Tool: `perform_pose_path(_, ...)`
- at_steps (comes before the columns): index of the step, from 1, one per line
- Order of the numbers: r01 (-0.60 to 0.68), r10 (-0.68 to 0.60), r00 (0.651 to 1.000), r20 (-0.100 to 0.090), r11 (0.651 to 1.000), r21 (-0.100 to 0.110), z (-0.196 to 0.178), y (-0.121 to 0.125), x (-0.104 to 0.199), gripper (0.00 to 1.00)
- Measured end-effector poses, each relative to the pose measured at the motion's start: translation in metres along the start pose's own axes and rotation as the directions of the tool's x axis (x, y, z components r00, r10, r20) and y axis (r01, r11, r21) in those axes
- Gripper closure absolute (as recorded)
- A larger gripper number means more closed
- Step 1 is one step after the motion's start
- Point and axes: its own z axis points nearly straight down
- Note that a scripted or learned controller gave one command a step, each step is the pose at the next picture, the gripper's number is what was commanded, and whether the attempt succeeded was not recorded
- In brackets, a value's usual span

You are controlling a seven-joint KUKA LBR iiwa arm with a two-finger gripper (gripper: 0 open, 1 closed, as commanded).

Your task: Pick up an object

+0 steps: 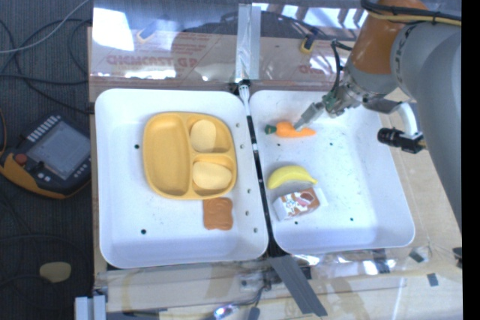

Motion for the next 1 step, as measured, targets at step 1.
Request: perform_pose_path(1, 0.088, -0.088, 0.996, -0.021, 0.996, 0.002, 0.018, -0.0144, 0.0589, 0.0)
